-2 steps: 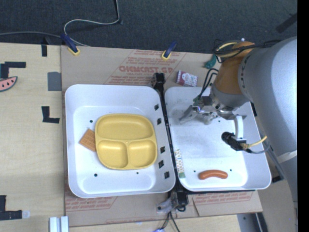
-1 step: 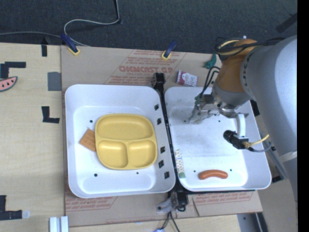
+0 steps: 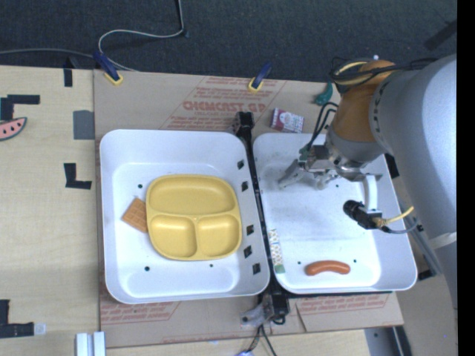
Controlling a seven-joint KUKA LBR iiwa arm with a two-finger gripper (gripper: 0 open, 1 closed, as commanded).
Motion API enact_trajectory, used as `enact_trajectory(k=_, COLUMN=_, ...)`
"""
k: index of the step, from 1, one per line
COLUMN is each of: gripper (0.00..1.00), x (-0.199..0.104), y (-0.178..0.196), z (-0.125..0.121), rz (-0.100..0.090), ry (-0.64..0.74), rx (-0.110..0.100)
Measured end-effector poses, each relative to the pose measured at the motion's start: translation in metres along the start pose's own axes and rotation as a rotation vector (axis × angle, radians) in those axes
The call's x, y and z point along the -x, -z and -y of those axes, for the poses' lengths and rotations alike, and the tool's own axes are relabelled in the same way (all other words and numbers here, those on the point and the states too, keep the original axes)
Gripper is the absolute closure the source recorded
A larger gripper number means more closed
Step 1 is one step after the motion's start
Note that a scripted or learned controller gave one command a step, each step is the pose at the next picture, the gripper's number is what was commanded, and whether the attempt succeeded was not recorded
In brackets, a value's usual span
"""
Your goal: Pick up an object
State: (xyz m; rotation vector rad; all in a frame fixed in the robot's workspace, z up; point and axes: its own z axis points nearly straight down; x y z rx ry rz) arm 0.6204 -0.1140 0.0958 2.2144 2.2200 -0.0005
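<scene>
Camera view, right bin (image 3: 371, 273): one sausage (image 3: 327, 268) on the floor near the front wall, long axis running left-right along that wall, ends slightly upturned. Gripper (image 3: 300, 170) hovers over the bin's rear half, fingers spread apart and holding nothing; the sausage lies toward the front, well apart from it.

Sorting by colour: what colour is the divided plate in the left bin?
Yellow: the divided plate, seen in the camera view.
</scene>
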Motion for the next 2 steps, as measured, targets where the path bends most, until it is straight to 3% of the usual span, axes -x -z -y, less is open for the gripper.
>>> enact_trajectory(k=1, gripper=0.00, x=-0.008, y=-0.009, z=0.028, rz=-0.002, ry=-0.002, rx=0.000)
enact_trajectory(k=2, gripper=0.00, x=0.009, y=-0.009, z=0.107, rz=-0.003, ry=-0.004, rx=-0.001)
